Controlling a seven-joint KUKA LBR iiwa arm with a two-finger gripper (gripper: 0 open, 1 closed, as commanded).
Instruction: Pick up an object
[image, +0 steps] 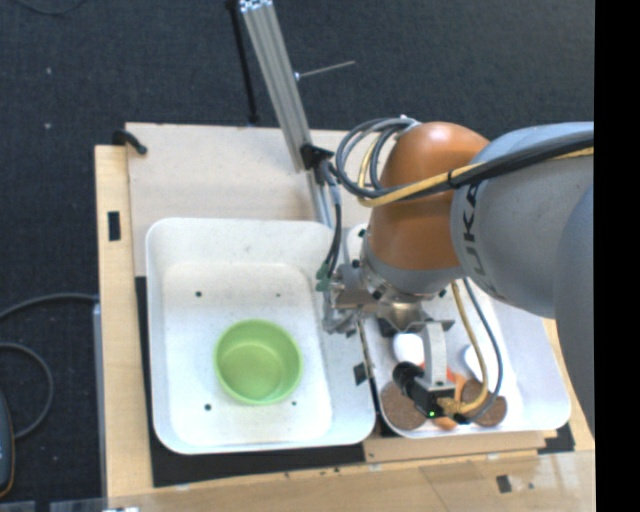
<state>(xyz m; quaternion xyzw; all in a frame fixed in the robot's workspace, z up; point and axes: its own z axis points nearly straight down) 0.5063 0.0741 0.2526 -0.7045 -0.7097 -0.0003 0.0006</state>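
1 round glossy green bowl (258, 362) in left white bin (200, 260) | jaws' spread unreadable

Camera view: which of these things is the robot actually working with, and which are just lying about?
In the job, likely: arm; right bin beneath it; brown discs and orange bits in it.
Lying about: green bowl; left bin holding it.
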